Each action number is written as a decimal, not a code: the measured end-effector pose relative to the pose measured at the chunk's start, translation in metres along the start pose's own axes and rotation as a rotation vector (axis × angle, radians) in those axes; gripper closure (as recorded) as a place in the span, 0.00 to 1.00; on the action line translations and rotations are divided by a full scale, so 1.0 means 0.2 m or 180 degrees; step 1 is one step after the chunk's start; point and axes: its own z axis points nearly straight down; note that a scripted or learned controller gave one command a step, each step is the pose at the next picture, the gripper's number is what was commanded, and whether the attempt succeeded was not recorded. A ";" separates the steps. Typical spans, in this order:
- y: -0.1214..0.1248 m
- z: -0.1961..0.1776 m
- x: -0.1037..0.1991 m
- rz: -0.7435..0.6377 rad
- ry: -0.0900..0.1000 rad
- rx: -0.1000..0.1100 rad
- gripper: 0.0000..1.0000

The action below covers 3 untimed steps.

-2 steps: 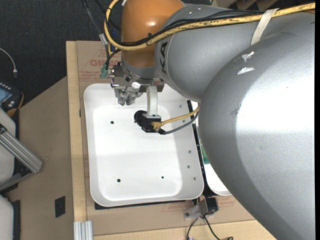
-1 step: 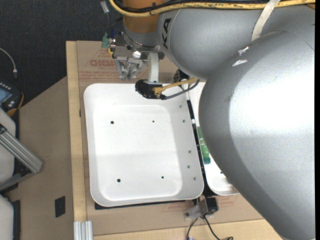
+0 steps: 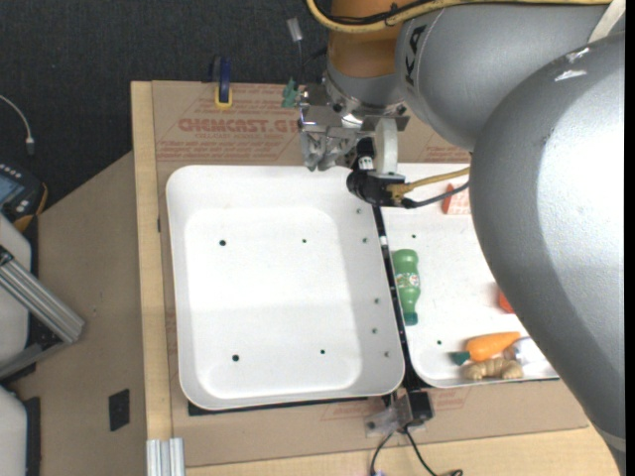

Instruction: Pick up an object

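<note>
Your end effector [image 3: 327, 152] hangs over the far rim of the left bin [image 3: 198, 296], near the seam where both bins meet; you cannot tell how it is set. Nothing shows in its grip. The green bottle [image 3: 405, 284] lies in the right bin [image 3: 446, 266], just beside the seam, nearer the camera than the end effector and apart from it. A carrot [image 3: 493, 345] and a tan piece [image 3: 493, 369] lie touching near that bin's near edge. The arm [image 3: 556, 186] covers much of the right bin. The tabletop [image 3: 164, 137] shows cardboard around both bins.
</note>
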 end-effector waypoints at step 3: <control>-0.18 -0.53 0.45 -0.0025 0.0000 0.0010 0.00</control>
